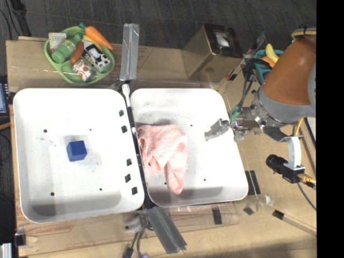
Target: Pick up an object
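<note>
While no writing reads, tool point(216, 129) hovers beside pink cloth point(164, 153).

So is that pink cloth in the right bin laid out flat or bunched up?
Bunched up. The pink cloth lies crumpled in folds against the left wall of the right white bin, a narrow tail trailing toward the front.

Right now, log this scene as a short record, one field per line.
left bin: holds a blue cube
right bin: holds a crumpled pink cloth against its left wall
gripper: over the right bin, right of the cloth, apart from it, holding nothing
arm: reaches in from the right
green bowl: on the bench behind the left bin, filled with toy food
task status: nothing picked up yet
</note>
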`<state>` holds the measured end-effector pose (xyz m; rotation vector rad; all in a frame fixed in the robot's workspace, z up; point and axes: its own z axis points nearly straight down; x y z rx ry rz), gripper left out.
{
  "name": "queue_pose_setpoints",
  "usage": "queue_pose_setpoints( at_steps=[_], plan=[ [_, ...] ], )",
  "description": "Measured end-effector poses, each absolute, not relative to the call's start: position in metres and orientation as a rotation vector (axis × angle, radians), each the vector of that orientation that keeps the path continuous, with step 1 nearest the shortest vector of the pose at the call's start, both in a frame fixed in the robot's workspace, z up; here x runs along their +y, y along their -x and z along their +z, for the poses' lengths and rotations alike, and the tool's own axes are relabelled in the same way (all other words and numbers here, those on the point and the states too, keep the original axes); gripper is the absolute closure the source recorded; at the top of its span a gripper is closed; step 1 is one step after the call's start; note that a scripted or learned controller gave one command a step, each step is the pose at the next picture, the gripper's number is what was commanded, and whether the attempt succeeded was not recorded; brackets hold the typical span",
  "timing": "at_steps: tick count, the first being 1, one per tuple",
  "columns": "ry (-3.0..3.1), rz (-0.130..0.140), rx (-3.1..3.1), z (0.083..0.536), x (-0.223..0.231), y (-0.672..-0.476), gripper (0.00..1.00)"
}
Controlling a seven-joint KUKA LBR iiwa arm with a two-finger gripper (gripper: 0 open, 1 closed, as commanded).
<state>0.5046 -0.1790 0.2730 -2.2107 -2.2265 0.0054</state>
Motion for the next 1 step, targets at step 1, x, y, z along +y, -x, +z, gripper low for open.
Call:
queue_pose_setpoints(
  at_steps=[1],
  plan=[
    [2.186, 0.008, -2.248, 0.1562, -0.1365, -0.5459, 0.0]
  ],
)
